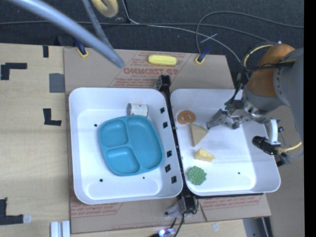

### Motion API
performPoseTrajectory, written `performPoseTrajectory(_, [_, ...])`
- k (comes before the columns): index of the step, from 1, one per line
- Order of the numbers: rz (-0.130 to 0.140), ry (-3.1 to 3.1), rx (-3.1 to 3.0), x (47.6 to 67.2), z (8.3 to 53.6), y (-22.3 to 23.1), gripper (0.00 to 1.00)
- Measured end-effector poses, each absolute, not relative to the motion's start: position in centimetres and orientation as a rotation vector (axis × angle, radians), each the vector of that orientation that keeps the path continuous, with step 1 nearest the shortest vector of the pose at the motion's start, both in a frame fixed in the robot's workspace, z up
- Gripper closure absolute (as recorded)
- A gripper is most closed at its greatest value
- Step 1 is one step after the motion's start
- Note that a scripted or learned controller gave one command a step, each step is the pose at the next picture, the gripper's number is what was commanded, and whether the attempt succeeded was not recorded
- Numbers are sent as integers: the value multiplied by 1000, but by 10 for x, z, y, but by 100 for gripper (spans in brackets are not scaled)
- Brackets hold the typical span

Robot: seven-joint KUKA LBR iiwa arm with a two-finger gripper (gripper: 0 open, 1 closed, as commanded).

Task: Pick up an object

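The right bin (256,179) holds an orange ring-shaped piece (186,116), a beige wedge (198,134), a small yellow chunk (204,155) and a round green item (196,175). My gripper (223,123) hangs over the right bin's upper middle, just right of the ring and the wedge. It is open, with nothing between its fingers. The grey arm with its orange band (264,78) comes in from the right.
The left bin (79,132) carries a blue divided plate (131,144) and a small white can (138,109) at its far side. A yellow item (162,59) lies on the cardboard behind the bins. Cables run across the dark back area.
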State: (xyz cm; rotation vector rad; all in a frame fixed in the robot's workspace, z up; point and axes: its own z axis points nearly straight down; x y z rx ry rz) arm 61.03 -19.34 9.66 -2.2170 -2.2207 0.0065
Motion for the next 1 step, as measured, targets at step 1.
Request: performPoseTrajectory(1, [4,-2226,-2220,611,86,-193,0])
